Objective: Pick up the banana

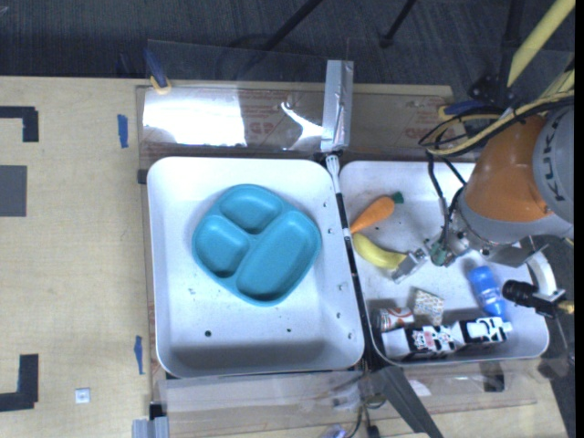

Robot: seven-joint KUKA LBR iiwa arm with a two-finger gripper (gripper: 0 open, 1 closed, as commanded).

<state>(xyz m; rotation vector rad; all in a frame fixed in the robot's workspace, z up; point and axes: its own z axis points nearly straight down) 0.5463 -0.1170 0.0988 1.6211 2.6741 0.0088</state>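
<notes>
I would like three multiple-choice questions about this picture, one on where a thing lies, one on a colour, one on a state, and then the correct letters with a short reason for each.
1. Where does the banana lie?
A. in the right bin
B. on the blue plate
C. on the bench outside the bins

2. What colour is the divided plate in the left bin?
A. red
B. blue
C. white

3. How does the banana stand with the gripper?
A. lifted high above the bin
B. resting on the bin floor, gripper tip at its end
C. carried over the left bin

Answers:
1. A, it lies in the right bin, just below the carrot.
2. B, the plate is plainly blue against the white bin.
3. B, the banana lies flat on the floor, and the gripper's tip is beside its right end.
</notes>
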